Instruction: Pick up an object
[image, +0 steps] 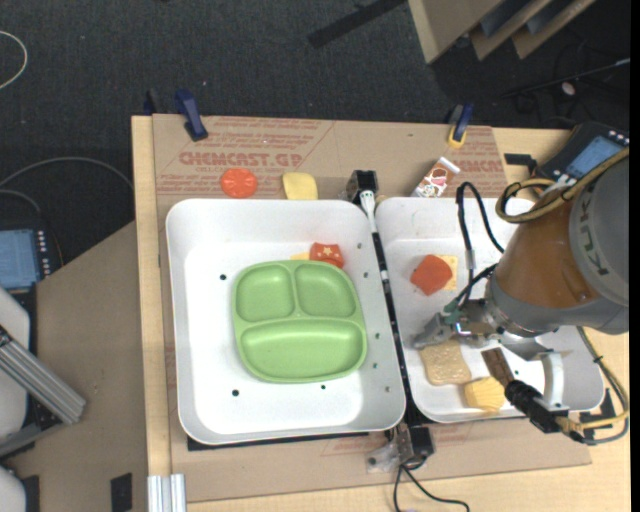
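While the arm (560, 270) reaches in from the right, its bulk covers much of the right bin (400, 215); the tool (447, 325) sits low beside a toast slice (446, 365), its state unclear. A red piece (431, 273) lies farther back. A green divided plate (298, 322) fills the left bin (190, 300).

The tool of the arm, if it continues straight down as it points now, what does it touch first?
Probably the tan toast piece in the right bin, lying just below the tool; depth is unclear.
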